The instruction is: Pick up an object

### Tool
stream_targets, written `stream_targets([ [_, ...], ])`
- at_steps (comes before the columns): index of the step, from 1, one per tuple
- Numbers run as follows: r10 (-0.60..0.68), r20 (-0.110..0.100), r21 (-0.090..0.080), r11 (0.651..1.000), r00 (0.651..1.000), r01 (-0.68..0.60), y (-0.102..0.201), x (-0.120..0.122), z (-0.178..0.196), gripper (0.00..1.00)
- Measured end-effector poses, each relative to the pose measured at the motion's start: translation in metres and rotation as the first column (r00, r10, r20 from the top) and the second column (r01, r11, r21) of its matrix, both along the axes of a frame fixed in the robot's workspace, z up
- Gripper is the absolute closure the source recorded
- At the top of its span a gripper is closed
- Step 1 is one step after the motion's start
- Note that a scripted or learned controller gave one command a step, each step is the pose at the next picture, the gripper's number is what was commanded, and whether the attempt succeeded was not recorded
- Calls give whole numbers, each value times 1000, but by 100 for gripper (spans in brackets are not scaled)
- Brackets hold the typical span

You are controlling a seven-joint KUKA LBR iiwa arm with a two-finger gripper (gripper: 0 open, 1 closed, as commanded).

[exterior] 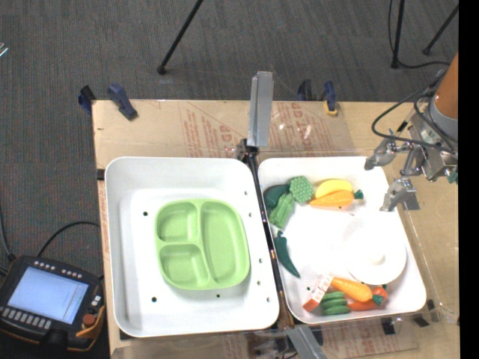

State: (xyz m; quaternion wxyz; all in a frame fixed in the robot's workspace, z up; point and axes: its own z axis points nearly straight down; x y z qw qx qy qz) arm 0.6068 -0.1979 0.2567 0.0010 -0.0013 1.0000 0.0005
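Jaws [390, 178] spread wide, holding nothing, over right bin's [416, 275] edge

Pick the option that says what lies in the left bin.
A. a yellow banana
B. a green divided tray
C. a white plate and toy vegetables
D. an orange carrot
B: the green divided tray lies alone in the left bin, while the white plate and the toy vegetables sit in the right bin.

red printed lettering on the clear sheet [288, 129] over the counter [172, 129], left of the end effector [397, 178], too faint to read
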Motion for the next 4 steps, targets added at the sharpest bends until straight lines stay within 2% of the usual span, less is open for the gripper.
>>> stream_targets([
  [1, 79, -11, 5, 997, 997, -79, 16, 34, -107, 0],
  [2, 46, -7, 4, 999, 999, -46, 49, 36, -173, 0],
  [3, 45, 0, 1, 999, 999, -45, 107, 39, -168, 0],
  [4, 13, 2, -4, 1000, 1000, -13, -3, 21, -167, 0],
])
